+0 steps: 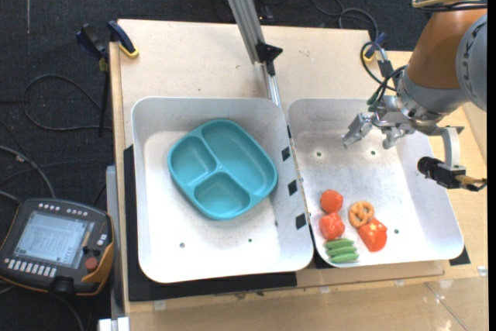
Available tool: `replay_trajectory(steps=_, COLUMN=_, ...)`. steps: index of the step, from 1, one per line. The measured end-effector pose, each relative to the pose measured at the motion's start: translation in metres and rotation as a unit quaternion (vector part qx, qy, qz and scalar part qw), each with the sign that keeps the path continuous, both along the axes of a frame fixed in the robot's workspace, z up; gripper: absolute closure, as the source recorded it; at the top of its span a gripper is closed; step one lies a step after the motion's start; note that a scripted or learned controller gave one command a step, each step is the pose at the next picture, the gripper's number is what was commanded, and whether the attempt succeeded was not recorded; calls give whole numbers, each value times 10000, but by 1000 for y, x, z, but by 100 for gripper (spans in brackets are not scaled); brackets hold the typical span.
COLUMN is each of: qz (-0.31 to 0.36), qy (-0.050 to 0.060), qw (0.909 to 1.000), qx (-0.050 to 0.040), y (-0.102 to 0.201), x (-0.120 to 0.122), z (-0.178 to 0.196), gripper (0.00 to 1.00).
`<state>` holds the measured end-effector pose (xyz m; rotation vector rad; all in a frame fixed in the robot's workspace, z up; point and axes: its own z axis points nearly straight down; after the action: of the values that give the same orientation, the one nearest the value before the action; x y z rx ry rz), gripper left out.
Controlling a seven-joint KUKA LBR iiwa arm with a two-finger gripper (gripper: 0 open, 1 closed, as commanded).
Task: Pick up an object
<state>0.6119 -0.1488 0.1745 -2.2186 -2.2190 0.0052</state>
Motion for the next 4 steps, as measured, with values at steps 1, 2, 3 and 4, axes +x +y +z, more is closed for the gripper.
replay_trajectory(steps=1, qz=-3, qy=-6, qw=10000, qx=-3, y=-5, x=1, z=-45, gripper=0)
replay_trajectory(steps=2, qz=2, qy=-33, qw=10000, qx=-7, y=-5, x=3, z=-32, gripper=100)
replay_trajectory(steps=3, qz=-2, qy=-51, qw=10000, qx=-10, y=-12, x=4, z=13, gripper=100)
replay_trajectory(steps=4, qz=14, qy=-64, qw=10000, qx=-12, y=-10, x=13, z=75, gripper=100)
